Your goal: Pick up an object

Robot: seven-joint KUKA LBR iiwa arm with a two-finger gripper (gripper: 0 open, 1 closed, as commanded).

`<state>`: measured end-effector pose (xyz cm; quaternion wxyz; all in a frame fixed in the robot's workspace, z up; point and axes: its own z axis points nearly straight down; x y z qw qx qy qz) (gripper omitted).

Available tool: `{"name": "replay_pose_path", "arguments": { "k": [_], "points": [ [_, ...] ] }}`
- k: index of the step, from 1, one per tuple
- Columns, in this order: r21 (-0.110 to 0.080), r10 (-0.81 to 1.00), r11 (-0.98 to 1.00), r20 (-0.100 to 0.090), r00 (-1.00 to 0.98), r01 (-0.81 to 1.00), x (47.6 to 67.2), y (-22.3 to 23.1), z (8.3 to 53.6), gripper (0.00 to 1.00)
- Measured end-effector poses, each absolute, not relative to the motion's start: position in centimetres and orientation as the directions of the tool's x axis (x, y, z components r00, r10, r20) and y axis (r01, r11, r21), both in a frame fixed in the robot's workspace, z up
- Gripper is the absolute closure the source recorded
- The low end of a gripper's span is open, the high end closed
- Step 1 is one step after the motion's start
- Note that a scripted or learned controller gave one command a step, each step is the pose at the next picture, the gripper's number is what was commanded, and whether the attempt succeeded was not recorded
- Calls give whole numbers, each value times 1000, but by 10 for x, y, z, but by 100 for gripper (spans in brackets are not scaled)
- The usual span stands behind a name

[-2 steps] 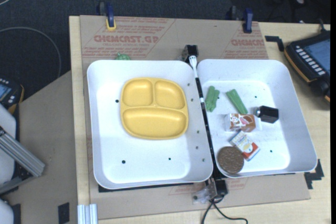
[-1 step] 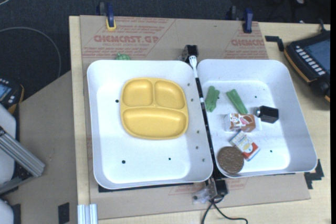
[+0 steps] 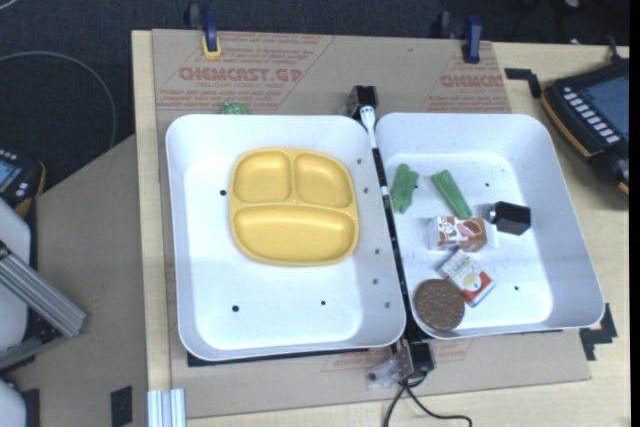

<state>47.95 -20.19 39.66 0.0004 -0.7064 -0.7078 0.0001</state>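
The right bin (image 3: 540, 165) holds several small objects. Two green pieces lie near its back left, one (image 3: 403, 188) by the divider and another (image 3: 449, 193) beside it. A black block (image 3: 511, 217) sits to their right. A red and white packet (image 3: 459, 233) lies mid-bin, a second small packet (image 3: 467, 276) in front of it, and a round brown disc (image 3: 440, 304) at the front left corner. The left bin (image 3: 200, 295) bears a yellow three-compartment plate (image 3: 294, 207).
The bins rest on a cardboard sheet (image 3: 300, 65) held by blue clamps (image 3: 209, 30) at the back. A black and orange pendant (image 3: 600, 110) lies at the far right. Cables (image 3: 405, 385) run at the front edge.
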Motion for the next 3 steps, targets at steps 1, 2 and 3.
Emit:
{"name": "replay_pose_path", "arguments": {
  "k": [1, 2, 3],
  "points": [
    [-2, 1000, -2, 0, 2, 1000, 479, -225, 377, 100],
    [7, 1000, 5, -3, -5, 1000, 487, -179, 408, 100],
    [5, 1000, -5, -5, 5, 1000, 479, -227, 416, 100]
  ]
}}
